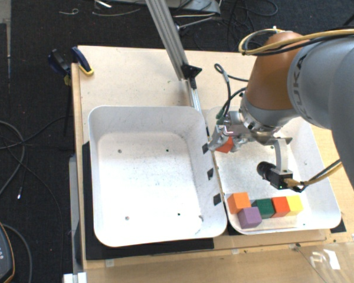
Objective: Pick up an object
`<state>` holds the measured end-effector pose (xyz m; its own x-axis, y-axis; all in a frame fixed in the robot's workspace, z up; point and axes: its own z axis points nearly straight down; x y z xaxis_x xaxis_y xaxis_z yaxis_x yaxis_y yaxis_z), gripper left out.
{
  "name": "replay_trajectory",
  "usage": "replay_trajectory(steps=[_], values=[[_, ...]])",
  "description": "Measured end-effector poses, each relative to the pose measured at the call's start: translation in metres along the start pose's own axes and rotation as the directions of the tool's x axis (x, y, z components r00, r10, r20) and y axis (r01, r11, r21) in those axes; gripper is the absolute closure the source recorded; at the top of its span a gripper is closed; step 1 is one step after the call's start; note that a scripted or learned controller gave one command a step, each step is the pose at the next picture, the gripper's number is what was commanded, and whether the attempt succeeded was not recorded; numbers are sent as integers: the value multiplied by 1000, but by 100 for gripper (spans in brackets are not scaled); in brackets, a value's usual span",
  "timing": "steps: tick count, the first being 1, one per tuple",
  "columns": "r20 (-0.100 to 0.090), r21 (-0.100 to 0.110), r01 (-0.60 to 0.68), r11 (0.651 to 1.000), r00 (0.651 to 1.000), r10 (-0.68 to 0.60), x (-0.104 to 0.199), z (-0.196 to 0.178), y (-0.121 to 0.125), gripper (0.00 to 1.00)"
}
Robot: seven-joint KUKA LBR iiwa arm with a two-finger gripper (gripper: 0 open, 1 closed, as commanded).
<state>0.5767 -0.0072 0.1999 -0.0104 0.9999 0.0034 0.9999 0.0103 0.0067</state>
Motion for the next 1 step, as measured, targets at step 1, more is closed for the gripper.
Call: replay_trajectory(steps=[1], values=[[7, 5, -15, 1000, 1000, 15, -63, 5, 27, 100]])
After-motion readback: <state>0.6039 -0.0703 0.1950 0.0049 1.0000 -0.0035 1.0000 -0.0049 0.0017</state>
